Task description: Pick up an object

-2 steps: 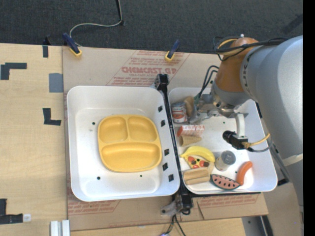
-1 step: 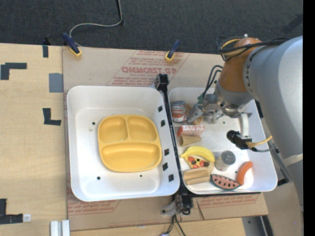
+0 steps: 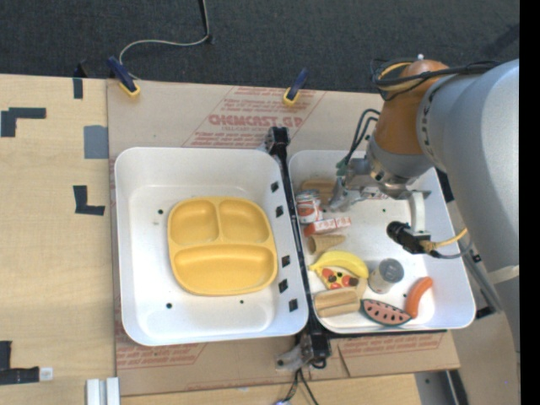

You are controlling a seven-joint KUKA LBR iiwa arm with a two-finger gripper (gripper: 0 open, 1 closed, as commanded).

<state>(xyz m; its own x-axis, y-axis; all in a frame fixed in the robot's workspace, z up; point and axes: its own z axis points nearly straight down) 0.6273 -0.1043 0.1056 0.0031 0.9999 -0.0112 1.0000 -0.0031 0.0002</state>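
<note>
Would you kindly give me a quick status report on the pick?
Gripper low in the right bin, nothing seen held. Small can and red-white box just beside it. Yellow divided plate alone in left bin.

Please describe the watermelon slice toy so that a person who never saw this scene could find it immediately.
Look at the right white bin, the one crowded with toy food. Go to its near edge, below the banana and beside the hot dog bun. The watermelon slice lies there: a flat wedge, red with dark seeds and a green rind, unlike the plain orange-red sausage next to it.
</note>
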